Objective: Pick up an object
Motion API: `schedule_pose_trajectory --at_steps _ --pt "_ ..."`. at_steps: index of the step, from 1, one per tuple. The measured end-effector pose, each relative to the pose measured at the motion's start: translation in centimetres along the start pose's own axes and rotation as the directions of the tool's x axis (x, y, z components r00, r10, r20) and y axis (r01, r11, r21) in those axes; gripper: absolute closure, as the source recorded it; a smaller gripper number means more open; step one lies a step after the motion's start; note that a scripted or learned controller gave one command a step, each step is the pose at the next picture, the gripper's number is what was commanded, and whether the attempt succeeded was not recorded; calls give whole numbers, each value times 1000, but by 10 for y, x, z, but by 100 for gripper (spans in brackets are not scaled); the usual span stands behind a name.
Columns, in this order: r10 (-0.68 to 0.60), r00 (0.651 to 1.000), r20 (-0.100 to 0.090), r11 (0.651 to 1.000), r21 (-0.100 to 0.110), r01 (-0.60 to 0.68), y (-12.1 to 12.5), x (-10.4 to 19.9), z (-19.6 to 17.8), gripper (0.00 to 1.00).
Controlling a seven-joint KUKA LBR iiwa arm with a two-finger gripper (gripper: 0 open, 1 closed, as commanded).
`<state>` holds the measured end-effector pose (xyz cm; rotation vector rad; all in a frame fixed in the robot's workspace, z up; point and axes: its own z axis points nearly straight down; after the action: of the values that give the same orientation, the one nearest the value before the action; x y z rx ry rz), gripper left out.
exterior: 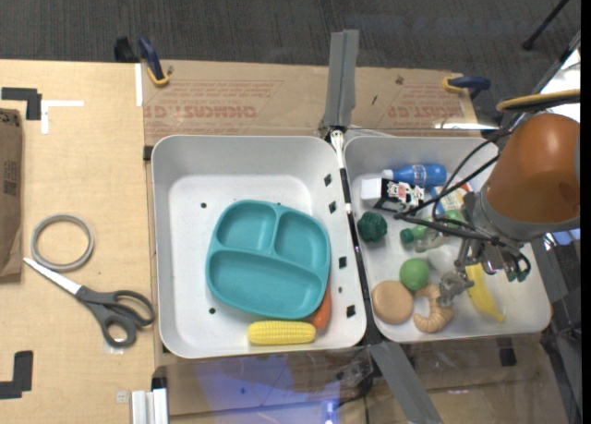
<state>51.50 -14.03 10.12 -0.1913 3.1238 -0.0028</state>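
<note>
My gripper hangs low in the right bin, under the arm's orange band. It sits just above a tan pretzel-shaped piece, between a green lime on its left and a yellow banana on its right. A tan egg-shaped object lies left of the pretzel piece. Farther back are a blue bottle, a dark green ball and a small green item. The wrist hides part of the bin's right side.
The left bin holds a teal divided plate, a corn cob and an orange carrot at its front. Scissors and a tape roll lie on the bench to the left.
</note>
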Motion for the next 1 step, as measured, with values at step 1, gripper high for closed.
schedule_pose_trajectory --at_steps 1 --pt "152 988 3 988 2 -152 -27 -81 3 0"
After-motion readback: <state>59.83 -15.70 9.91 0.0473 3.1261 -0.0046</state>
